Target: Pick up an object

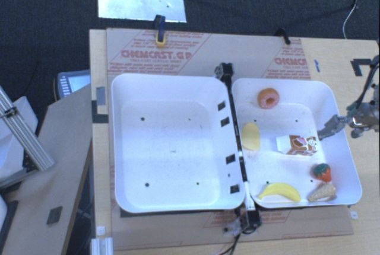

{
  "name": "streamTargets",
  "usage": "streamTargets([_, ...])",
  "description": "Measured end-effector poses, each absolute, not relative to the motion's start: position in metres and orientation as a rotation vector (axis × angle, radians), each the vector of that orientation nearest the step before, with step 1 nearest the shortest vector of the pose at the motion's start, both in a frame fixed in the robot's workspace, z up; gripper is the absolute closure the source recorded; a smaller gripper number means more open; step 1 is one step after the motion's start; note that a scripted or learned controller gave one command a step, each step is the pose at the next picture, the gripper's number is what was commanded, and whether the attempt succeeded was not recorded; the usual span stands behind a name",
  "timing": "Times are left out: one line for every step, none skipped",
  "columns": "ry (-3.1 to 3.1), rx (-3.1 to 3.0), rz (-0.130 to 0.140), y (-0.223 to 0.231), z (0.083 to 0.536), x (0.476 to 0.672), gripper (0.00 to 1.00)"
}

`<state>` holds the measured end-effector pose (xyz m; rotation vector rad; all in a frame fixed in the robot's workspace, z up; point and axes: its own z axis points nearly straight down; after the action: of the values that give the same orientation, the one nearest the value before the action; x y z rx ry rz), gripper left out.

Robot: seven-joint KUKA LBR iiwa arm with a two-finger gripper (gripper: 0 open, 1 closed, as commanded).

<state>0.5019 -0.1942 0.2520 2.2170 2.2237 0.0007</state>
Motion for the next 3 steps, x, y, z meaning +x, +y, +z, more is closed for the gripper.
streamTargets([2.225,2.222,-0.003,-0.207,0.151,0.520,0.00])
streamTargets([2.212,2.208,0.015,-0.208,0.108,0.539,0.00])
streamTargets([2.207,2.205,0.021,-0.208,0.103,0.550,0.00])
